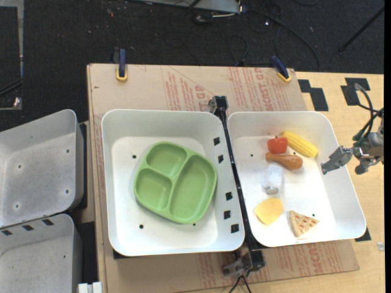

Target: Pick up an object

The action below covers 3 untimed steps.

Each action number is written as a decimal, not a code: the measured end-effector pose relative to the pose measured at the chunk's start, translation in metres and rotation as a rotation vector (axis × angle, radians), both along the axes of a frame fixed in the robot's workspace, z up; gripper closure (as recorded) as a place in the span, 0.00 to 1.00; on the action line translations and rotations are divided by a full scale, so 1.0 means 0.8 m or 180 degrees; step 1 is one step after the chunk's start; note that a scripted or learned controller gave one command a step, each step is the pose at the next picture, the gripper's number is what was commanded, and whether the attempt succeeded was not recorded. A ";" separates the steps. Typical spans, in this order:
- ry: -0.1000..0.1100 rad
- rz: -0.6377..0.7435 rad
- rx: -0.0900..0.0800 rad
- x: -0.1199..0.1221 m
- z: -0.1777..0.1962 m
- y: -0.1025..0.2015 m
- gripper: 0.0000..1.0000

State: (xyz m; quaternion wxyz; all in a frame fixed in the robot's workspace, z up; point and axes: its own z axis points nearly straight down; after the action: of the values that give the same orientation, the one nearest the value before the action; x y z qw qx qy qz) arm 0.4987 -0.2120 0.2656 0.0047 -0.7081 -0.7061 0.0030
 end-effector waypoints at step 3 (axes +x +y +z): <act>-0.0021 0.0005 -0.0004 0.007 -0.104 0.000 0.00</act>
State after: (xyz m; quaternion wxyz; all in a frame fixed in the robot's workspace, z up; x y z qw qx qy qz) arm 0.5039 -0.2123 0.1822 0.0020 -0.7075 -0.7067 0.0010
